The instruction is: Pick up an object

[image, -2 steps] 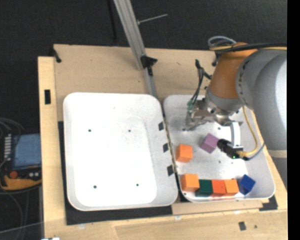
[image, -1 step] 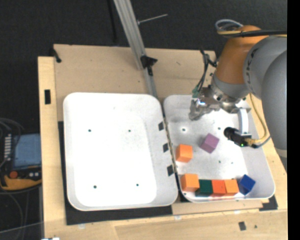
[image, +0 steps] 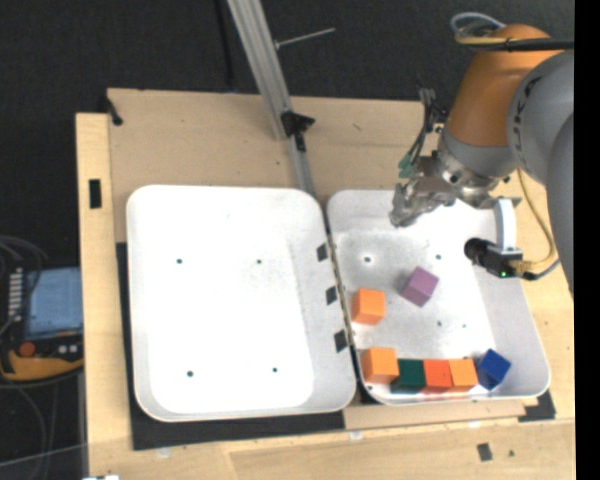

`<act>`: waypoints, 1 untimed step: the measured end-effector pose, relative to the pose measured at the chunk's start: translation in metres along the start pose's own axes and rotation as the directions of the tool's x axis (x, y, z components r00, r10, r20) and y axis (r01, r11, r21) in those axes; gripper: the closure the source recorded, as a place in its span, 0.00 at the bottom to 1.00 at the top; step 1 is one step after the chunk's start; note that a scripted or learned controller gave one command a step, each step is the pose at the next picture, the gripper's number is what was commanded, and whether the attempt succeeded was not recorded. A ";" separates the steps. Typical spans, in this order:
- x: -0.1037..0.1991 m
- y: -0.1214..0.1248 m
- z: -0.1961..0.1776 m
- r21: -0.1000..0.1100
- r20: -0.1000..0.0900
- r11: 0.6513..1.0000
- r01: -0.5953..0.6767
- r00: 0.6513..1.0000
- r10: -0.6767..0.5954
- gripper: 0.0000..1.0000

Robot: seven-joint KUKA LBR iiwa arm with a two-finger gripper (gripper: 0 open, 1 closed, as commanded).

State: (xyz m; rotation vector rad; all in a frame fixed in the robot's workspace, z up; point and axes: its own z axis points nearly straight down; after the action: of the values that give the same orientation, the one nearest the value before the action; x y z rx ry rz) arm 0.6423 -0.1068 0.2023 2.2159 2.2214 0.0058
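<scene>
Over the right bin's (image: pixel 510 313) far end, the hand (image: pixel 408 211) hovers above bare floor, nothing visibly held; can't tell its opening. Purple cube (image: pixel 418 286) lies loose mid-bin, nearest, orange cube (image: pixel 368 306) just beside it. Best bet: go for the purple one, centre over it, descend straight, avoid the packed row (image: pixel 435 373) along the near wall.

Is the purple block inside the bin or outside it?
Inside. The purple block lies on the floor of the right bin, away from its walls and apart from the orange block beside it.
</scene>
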 end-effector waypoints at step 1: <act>-0.003 0.000 -0.044 -0.001 0.000 1.000 0.002 1.000 -0.002 1.00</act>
State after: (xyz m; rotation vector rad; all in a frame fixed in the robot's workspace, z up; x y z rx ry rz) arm 0.6423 -0.1095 0.2464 2.2136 2.2228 0.0063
